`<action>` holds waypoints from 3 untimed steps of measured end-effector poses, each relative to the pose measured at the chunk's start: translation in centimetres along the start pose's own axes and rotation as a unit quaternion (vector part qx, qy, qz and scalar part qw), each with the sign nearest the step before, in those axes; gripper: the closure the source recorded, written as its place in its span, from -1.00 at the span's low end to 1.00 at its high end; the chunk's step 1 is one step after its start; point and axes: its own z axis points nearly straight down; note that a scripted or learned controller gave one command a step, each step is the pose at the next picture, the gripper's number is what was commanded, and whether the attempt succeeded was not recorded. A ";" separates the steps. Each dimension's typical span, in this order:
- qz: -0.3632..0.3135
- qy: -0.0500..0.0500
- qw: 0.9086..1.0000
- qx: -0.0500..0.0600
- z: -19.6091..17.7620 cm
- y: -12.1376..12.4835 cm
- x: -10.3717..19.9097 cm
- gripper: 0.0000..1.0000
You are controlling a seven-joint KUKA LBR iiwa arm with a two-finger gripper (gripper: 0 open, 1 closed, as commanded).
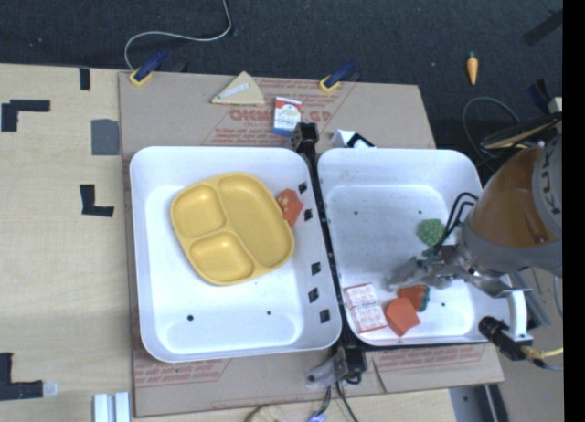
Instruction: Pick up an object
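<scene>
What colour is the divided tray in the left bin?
Yellow: the divided tray shows plainly in the camera view.

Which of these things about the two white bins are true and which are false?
1. The yellow plastic plate with three sections lies in the left white bin. True.
2. The small orange-red block sits in the middle of that plate. False: it lies beside the plate's right edge, on the bin floor.
3. The tool is over the right white bin. True.
4. The flat red-and-white packet is in the left bin. False: it lies in the right bin, near its front left corner.
5. A small green object lies in the right bin. True.
</scene>
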 end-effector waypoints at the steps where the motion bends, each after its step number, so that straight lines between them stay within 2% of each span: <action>1: 0.000 -0.001 1.000 -0.001 -0.1 6.9 -3.5 -1.00; 2: -0.001 -0.001 1.000 -0.001 0.0 6.6 -4.6 -1.00; 3: 0.000 0.000 1.000 0.003 -2.7 5.2 -4.6 -1.00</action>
